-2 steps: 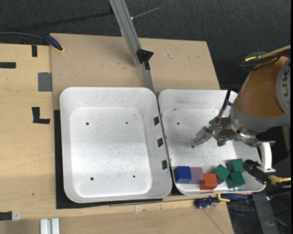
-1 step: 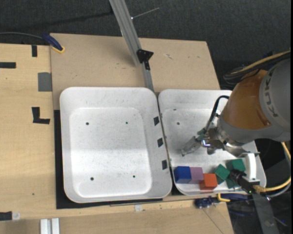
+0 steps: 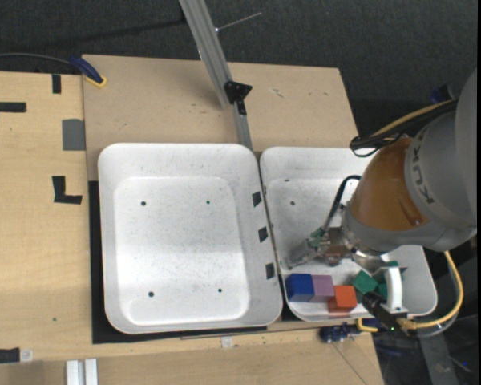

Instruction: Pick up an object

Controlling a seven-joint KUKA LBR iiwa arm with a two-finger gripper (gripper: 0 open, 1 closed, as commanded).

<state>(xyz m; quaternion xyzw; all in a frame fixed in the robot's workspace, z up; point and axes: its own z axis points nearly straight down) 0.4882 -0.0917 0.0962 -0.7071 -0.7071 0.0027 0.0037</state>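
Nearest, at 6 o'clock, lies bare plywood bench (image 3: 184, 359), with a small blue clip (image 3: 337, 334) at 5 o'clock just outside the right bin (image 3: 305, 155). Along that bin's near wall four blocks sit in a row: blue block (image 3: 300, 286), purple block (image 3: 324, 285) touching it, orange block (image 3: 345, 297) and, toward 3 o'clock, green block (image 3: 366, 281). Just past them, at their 12 o'clock, the gripper (image 3: 319, 245) hangs low in the bin; whether it is open or closed cannot be told. The arm (image 3: 401, 191) covers the bin's 3 o'clock side. At the right bin's 9 o'clock, rim against rim, sits the left bin (image 3: 176, 149), its floor speckled grey, on a black mat (image 3: 95, 255). Farther toward 9 o'clock a paler board (image 3: 24, 239) bears black tape marks (image 3: 62, 189) and a grey patch (image 3: 74, 133). Beyond the bins a metal rail (image 3: 212, 46) with a black bracket (image 3: 237, 93) slants off toward 12 o'clock. At 11 o'clock a blue-and-yellow tool (image 3: 90, 69) lies at the bench's far edge. Farthest is dark carpet (image 3: 345, 14), with a black cable (image 3: 32, 55) at 10 o'clock.
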